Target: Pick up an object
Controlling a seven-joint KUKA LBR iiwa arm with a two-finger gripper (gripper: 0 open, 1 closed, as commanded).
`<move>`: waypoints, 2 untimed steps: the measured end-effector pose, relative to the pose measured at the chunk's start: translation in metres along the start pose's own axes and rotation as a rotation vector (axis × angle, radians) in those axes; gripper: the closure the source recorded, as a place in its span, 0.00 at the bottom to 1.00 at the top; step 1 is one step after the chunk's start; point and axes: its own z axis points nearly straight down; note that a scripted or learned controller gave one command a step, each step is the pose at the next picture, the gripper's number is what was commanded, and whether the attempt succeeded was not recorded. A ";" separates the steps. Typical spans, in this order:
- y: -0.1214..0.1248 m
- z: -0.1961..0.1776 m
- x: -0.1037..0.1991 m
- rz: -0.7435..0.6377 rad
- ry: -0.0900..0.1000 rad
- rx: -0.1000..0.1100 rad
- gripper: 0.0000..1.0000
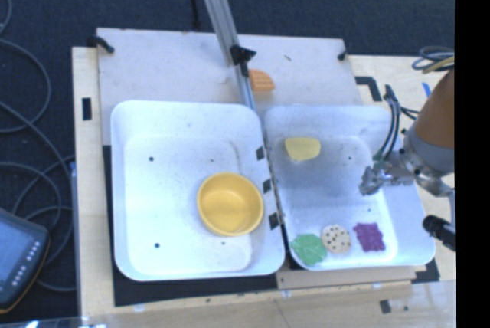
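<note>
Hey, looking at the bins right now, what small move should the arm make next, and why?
Probably ease the gripper toward the near edge, over the purple piece: it hangs above bare floor of the right bin, holding nothing visible, with that piece closest.

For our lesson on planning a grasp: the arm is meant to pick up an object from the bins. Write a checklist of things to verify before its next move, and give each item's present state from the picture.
1. Objects available in the right bin: yellow piece, green piece, spotted cookie, purple piece. Ok.
2. Gripper over that bin, above bare floor, apart from every piece. Ok.
3. Gripper holding nothing yet: cannot tell.
4. Room around targets: green piece and cookie touch, close to the front wall. Not ok for an easy grasp.
5. Yellow piece lies alone. Ok.
6. Yellow bowl sits in the left bin, out of the way. Ok.
</note>
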 end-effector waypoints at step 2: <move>0.005 -0.119 -0.002 -0.013 -0.001 -0.002 1.00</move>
